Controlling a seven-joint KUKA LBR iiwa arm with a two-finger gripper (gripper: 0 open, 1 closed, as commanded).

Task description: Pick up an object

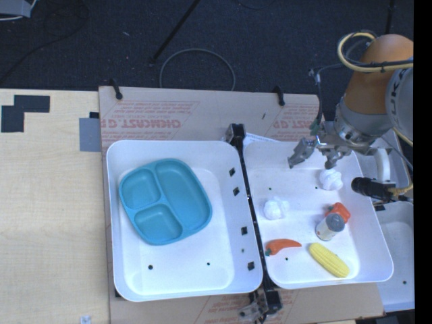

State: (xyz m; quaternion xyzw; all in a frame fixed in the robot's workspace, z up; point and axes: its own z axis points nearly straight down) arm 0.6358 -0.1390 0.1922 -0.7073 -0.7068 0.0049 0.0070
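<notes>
The right bin (378, 265) holds several small items. A white crumpled lump (331, 179) lies near its back right, and another white lump (274, 208) rests toward the middle left. A small bottle with an orange cap (331, 223) lies on its side, with a yellow corn cob (329, 259) and an orange-red carrot-like piece (283, 246) toward the front. My gripper (315, 158) hangs over the back of this bin, just up-left of the first white lump. Its fingers are spread open with nothing between them.
A blue three-compartment tray (164, 200) lies in the left bin (175, 275). A black divider rail (244, 208) runs between the two bins. The grey arm with its orange band (378, 66) comes in from the upper right.
</notes>
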